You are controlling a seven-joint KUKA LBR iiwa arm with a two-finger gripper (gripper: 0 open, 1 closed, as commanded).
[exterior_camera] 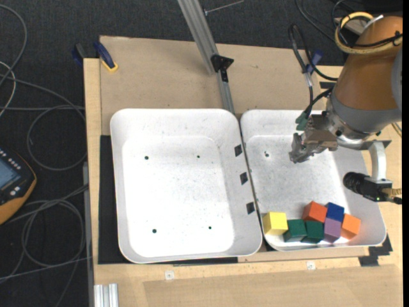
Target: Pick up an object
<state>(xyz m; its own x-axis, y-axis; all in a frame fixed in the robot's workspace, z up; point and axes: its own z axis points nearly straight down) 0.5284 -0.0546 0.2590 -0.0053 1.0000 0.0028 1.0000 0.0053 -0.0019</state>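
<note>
Tool (299, 153) above right bin (281, 171), apart from blocks (313, 224)

You get bright, even overhead light with soft, short shadows. The 2 white bins (172, 184) run near blown out, though their speckles still read. Focus is slightly soft, and the far cables go dim.

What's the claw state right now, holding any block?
Claw: above the right bin, away from the blocks; nothing visible in it; open or shut cannot be told.
</note>
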